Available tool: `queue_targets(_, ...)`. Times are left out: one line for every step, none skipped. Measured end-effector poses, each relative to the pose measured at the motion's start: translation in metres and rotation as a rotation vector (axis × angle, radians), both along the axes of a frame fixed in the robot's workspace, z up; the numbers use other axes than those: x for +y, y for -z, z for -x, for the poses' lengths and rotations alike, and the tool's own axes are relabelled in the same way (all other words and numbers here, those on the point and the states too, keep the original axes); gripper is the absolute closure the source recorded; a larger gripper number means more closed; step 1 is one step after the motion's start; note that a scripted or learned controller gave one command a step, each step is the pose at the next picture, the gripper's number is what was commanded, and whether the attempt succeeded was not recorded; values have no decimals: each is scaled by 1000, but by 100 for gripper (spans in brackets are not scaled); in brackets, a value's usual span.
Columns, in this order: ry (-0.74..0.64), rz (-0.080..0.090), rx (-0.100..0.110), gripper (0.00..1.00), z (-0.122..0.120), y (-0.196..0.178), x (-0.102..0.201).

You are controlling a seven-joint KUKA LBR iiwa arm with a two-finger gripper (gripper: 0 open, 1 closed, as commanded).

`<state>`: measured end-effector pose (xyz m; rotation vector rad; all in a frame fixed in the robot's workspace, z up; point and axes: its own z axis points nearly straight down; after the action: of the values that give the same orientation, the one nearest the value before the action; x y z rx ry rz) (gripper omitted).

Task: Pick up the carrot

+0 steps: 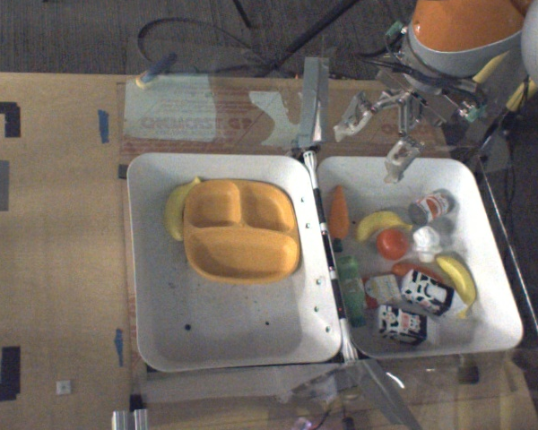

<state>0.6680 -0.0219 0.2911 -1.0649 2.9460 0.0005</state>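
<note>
The carrot (339,211) is a short orange root lying upright along the left wall of the right bin (498,267). My gripper (377,140) hangs above the bin's far edge, up and to the right of the carrot and well apart from it. Its two fingers are spread wide, one finger (351,120) out to the left and one (401,158) over the bin's rim, with nothing between them.
The right bin also holds two bananas (379,223), a red tomato (394,242), a small can (430,207), a green bottle (350,279) and cartons (423,292). In the left bin (152,267) lie an orange divided plate (240,229) and a banana (174,210).
</note>
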Motion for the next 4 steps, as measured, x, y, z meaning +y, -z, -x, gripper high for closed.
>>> queue_targets(-22,1,8,0,23,125,-87)
queue_targets(-55,2,-2,0,17,202,-72)
queue_targets(-51,-1,-10,100,15,190,-71)
queue_targets(54,1,-3,100,50,33,-12)
